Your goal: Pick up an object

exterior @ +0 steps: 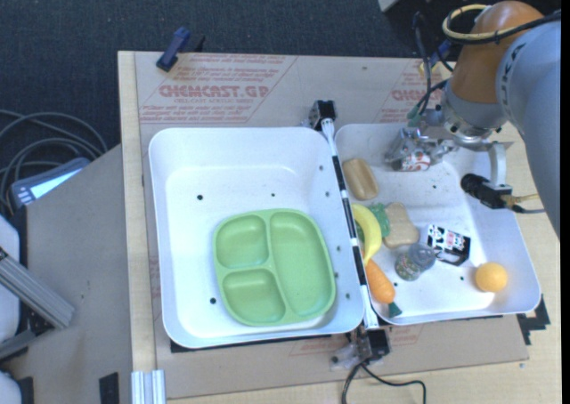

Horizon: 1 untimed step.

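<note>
Am watching pincer (417, 151) hanging low at far end of right bin (512, 242); cannot tell how it is set, metal clutter blurring there. Small red-white object (415, 161) lying right under it, near bin's back wall.

Am judging risks: object sitting close to wall, so pincer may be striking rim or nudging it away; grasp possibly closing on air. Object looking small, crumpled, pale with red marks, hard to identify.

The right white bin (512, 242) is crowded along its left side; the green three-compartment plastic tray (272, 266) occupies the left white bin's (178, 180) front.
</note>
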Tool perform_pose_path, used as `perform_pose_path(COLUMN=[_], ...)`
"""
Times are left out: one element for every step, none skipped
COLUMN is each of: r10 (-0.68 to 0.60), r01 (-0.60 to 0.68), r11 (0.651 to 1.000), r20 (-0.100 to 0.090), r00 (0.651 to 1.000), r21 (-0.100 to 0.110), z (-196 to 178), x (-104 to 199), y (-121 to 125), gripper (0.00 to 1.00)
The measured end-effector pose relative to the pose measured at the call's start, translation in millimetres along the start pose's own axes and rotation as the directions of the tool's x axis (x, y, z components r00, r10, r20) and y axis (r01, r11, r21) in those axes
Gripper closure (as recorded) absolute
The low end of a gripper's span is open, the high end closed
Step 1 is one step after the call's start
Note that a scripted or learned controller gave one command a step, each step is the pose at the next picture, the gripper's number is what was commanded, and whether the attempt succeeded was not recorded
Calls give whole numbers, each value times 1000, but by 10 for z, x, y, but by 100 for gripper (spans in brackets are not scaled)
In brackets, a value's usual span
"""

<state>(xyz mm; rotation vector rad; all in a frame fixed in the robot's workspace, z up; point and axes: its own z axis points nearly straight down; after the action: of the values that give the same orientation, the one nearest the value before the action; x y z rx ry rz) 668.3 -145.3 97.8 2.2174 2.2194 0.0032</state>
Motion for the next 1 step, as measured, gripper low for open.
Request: perform_pose_path(r10=[0], r01=[0], r11=[1000], r20=[-2], r00=[1000], r21=[0], z=[98], x=[514], y=[-20], gripper=[100])
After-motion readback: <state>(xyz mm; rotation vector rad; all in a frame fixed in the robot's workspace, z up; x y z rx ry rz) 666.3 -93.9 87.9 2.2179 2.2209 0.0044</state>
